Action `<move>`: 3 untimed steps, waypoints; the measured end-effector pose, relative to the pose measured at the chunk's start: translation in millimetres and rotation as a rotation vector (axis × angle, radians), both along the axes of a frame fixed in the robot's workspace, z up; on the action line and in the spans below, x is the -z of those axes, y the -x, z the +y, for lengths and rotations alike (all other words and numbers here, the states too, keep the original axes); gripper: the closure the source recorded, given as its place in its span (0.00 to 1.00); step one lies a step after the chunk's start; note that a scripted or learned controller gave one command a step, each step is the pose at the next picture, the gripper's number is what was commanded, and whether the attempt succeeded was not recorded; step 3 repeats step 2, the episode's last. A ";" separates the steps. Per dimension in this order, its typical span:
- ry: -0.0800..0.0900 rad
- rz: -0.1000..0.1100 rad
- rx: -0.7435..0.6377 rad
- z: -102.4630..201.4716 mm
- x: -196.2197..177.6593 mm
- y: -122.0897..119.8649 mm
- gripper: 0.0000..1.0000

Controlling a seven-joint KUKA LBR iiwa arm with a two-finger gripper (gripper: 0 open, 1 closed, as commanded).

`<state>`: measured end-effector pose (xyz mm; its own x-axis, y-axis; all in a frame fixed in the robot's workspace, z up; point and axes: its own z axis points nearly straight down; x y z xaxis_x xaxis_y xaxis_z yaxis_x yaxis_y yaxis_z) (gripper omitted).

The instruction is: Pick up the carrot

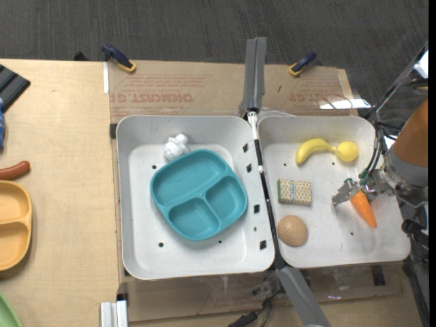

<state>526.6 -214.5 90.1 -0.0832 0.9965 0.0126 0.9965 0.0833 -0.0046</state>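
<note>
I see the carrot (366, 209) in the right bin (320, 254), at its 3 o'clock edge, tip toward 5. Gripper (349, 195) sits on its upper end, fingers pinching the carrot top. Banana (311, 150) and lemon (347, 152) at 12.

In the right bin (320, 251) the gripper (351, 191) sits at the top end of the carrot (366, 210), near the right wall, its metal fingers (340, 197) touching the carrot. A banana (312, 150), lemon (347, 152), small box (294, 191) and brown potato (292, 229) lie leftward. The left bin (136, 251) holds a teal divided plate (197, 194) and crumpled white paper (176, 146)
</note>
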 end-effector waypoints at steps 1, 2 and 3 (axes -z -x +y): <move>0.007 -0.004 0.004 -3.0 -10.2 -0.6 1.00; 0.013 -0.006 -0.020 61.5 -97.8 26.2 1.00; 0.013 -0.006 -0.020 61.5 -97.8 26.2 1.00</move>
